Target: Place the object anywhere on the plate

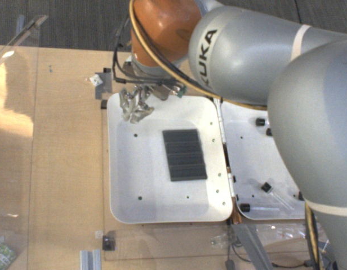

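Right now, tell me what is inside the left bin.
A dark ridged plate lies flat near the middle of the left bin. The gripper hangs over its far left corner. The arm hides the bin's far edge.

The grey arm (258,55) with its orange band (162,24) reaches in from the right over 2 white bins. Its gripper (134,108) hangs over the far left corner of the left bin (128,201). A dark ribbed plate (185,154) lies flat near that bin's middle. The right bin (249,151) holds small black pieces (266,187).
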Robot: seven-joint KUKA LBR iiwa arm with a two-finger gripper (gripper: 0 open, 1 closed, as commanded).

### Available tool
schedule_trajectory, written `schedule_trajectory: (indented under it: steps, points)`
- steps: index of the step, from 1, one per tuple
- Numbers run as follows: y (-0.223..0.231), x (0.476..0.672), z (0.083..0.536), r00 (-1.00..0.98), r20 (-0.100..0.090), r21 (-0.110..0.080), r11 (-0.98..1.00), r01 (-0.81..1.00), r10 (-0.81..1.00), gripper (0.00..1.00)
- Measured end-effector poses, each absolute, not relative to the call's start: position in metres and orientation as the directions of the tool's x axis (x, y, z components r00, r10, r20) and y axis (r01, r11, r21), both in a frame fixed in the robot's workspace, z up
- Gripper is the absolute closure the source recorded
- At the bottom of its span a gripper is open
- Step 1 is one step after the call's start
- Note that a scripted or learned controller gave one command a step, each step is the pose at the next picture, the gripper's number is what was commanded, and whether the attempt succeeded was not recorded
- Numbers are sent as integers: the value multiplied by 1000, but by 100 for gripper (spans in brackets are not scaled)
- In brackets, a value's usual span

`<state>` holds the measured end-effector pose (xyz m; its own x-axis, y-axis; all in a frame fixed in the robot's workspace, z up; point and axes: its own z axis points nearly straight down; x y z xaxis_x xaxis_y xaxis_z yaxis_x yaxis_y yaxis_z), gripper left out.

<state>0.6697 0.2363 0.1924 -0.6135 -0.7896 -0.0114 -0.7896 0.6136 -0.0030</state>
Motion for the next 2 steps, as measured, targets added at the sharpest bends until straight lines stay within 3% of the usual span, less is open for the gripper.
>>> schedule_trajectory:
  steps: [1, 2]
  points:
    - [229, 645, 207, -288, -10, -6, 288, -958, -958, 100]
    - [228, 614, 97, -345, -10, -6, 345, -939, -939, 100]
